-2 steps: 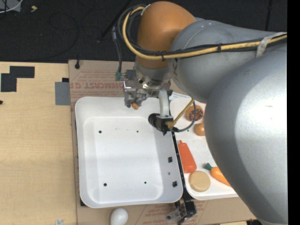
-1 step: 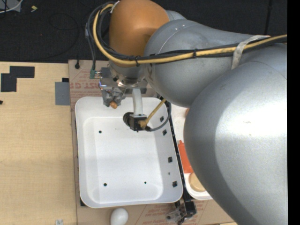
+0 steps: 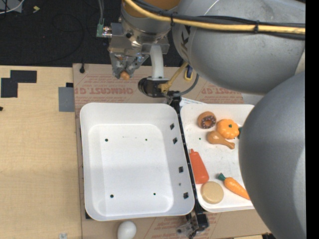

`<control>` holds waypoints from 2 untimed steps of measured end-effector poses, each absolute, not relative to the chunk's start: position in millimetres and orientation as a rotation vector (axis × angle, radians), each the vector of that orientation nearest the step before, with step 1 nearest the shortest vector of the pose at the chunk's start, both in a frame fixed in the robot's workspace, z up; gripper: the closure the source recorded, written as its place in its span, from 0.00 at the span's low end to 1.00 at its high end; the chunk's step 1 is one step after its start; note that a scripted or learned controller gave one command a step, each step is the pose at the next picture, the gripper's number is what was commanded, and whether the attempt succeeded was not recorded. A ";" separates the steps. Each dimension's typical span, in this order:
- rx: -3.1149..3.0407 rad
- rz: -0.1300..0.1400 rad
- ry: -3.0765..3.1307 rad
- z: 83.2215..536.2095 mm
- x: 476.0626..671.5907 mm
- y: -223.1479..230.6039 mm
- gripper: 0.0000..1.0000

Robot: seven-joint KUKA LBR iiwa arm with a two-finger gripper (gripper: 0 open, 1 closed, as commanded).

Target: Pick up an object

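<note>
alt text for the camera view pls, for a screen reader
The grey arm reaches over two white bins, its gripper raised past the far edge of the left bin. The right bin holds a donut, pumpkin, drumstick, orange bottle, tan disc and carrot. A white egg lies on the bench by the left bin.

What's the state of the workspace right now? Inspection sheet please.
Surface: two white bins; left bin beside right bin on a cardboard sheet.
Job's things: in the right bin, doughnut, small pumpkin, tan drumstick, orange-red bottle, round beige disc, carrot.
Clutter: white egg on the cardboard, outside the bins.
Grippers: gripper raised behind the left bin, a small orange piece at its tip.
Cables: yellow hose along the arm.
Surroundings: wooden bench.
</note>
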State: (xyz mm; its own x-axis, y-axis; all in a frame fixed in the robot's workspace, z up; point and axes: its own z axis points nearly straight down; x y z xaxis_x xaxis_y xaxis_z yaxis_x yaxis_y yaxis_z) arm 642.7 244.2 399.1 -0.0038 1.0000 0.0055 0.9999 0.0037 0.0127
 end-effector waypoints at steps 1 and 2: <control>2.216 0.017 2.220 523.4 625.3 242.3 1.00; 2.226 -0.005 2.218 538.0 644.7 181.8 1.00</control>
